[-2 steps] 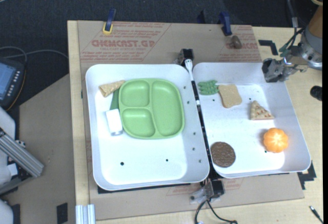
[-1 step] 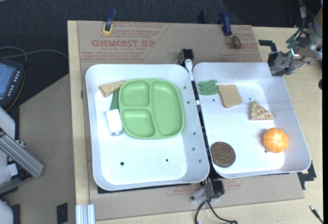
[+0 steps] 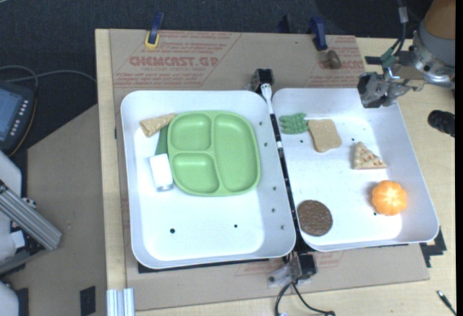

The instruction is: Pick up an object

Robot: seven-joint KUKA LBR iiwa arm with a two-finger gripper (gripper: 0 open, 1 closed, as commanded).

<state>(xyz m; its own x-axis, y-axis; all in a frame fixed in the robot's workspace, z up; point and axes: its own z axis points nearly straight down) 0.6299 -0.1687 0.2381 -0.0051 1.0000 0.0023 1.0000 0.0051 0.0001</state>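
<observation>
Hovering at the right white bin's (image 3: pixel 412 163) far corner, the gripper (image 3: pixel 374 90) carries nothing I can see; finger state unclear. The round orange fruit (image 3: pixel 389 198) and other items lie unpicked.

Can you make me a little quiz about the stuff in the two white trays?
1. True or false: the orange fruit lies in the same bin as the green divided plate.
2. Which thing lies closest to the green leafy piece? A) the brown round patty B) the tan bread slice C) the white block
3. Fill in: the gripper hangs over the far ____ corner of the right bin.

Key
1. False: the fruit is in the right bin, the plate in the left bin.
2. B
3. right
</observation>
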